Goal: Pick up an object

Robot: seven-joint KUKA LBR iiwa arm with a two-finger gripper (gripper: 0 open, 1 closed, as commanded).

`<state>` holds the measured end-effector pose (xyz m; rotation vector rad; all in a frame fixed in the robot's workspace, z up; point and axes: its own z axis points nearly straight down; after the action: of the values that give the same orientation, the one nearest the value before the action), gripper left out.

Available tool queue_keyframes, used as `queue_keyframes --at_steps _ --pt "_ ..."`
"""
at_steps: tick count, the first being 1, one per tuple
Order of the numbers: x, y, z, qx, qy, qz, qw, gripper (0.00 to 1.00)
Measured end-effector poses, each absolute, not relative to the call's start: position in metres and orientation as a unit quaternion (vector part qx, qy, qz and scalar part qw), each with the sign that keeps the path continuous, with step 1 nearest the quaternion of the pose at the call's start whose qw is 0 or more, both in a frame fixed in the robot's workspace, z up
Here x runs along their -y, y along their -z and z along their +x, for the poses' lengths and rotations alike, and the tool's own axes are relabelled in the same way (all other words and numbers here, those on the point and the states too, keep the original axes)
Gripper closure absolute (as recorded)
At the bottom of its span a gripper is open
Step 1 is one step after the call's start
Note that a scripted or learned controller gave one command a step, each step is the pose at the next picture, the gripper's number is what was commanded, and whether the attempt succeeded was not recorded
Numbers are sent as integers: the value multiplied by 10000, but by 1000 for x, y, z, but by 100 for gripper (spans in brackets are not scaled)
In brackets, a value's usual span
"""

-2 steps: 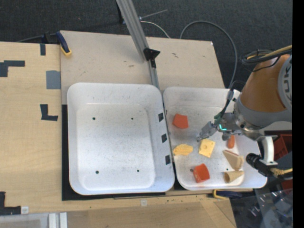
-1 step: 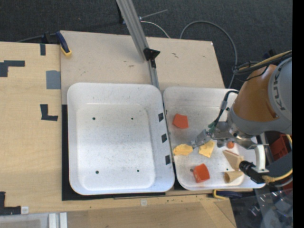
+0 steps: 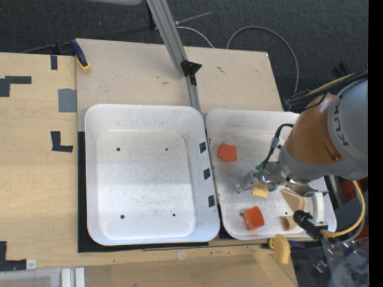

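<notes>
In the right bin (image 3: pixel 239 121) lie an orange block (image 3: pixel 227 153) near the left wall, a red-orange block (image 3: pixel 254 217) near the front, a small yellow piece (image 3: pixel 260 191) in the middle, and tan wooden pieces (image 3: pixel 293 202) at the right. My gripper (image 3: pixel 254 181) reaches in from the right and hangs low over the bin's middle, just above and left of the yellow piece. Its metal fingers (image 3: pixel 244 186) point left. I cannot tell whether anything sits between them.
The left bin (image 3: pixel 96 124) stands beside the right one, sharing a middle wall with black clips (image 3: pixel 207 173). A slanted metal post (image 3: pixel 173 34) rises behind the bins. A yellow object (image 3: pixel 280 247) lies off the bin's front right corner. Cables run behind the right bin.
</notes>
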<state>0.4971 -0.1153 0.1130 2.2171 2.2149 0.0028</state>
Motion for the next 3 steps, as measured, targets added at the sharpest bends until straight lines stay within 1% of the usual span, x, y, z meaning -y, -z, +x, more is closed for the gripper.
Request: queue_keyframes --at_steps 1,2,3 --pt "116 -90 498 -7069 6 7073 13 0" --pt "115 -100 498 -7074 1 7068 11 100" --pt "119 -157 490 -7072 -7 7070 12 100"
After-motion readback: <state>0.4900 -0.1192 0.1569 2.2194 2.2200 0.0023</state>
